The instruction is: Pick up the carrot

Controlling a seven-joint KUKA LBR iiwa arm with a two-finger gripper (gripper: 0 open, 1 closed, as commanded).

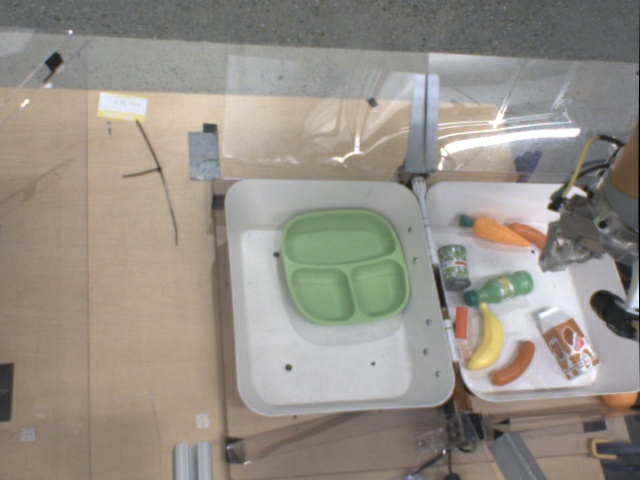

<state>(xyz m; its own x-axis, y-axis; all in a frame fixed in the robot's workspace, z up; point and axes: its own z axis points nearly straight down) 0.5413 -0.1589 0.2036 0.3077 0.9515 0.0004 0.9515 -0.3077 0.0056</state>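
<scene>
carrot (497,232) lies near far edge of right bin (590,393), apart from gripper (560,253). likely light, stiff, smooth plastic; tapered, so grasp across thick middle. claw state: cannot tell.

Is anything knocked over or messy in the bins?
Yes, a little. The small green can stands upright, but the green plastic bottle beside it lies on its side, among toy food scattered loosely in the right white bin.

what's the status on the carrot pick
Gripper low over right bin, right of carrot. Carrot lying in bin. Can and green bottle nearby.
</scene>
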